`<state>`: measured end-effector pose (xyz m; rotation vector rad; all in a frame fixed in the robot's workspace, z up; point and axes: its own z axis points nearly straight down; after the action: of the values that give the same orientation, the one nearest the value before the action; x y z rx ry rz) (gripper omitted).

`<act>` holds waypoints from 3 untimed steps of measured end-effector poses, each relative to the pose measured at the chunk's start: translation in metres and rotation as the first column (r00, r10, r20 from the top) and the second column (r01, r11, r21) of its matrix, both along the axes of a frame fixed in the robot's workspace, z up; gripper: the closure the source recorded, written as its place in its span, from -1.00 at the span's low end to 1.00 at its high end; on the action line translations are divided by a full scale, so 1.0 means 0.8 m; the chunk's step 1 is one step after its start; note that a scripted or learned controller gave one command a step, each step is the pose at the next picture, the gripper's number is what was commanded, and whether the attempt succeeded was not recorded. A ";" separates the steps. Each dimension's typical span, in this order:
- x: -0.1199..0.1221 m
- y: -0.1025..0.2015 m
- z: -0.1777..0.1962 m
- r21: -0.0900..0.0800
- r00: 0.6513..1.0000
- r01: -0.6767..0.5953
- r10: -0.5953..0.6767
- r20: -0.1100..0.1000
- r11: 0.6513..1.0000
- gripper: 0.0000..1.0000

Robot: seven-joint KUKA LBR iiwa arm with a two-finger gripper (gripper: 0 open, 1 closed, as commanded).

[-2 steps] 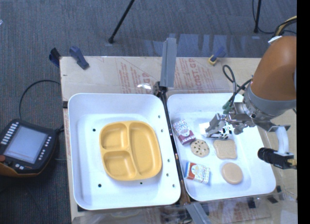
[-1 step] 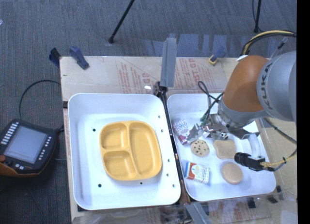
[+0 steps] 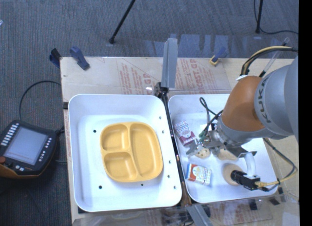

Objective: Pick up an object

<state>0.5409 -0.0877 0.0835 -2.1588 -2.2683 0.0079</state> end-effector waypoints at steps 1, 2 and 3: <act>-0.007 -0.007 0.002 -0.006 0.777 0.629 -0.629 0.003 0.777 -1.00; -0.066 -0.053 0.057 -0.003 0.926 0.378 -0.378 0.004 0.926 -1.00; 0.018 -0.113 0.026 -0.003 0.963 0.269 -0.269 0.004 0.963 -1.00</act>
<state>0.5551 -0.1778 0.1041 -2.4501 -1.9567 0.0051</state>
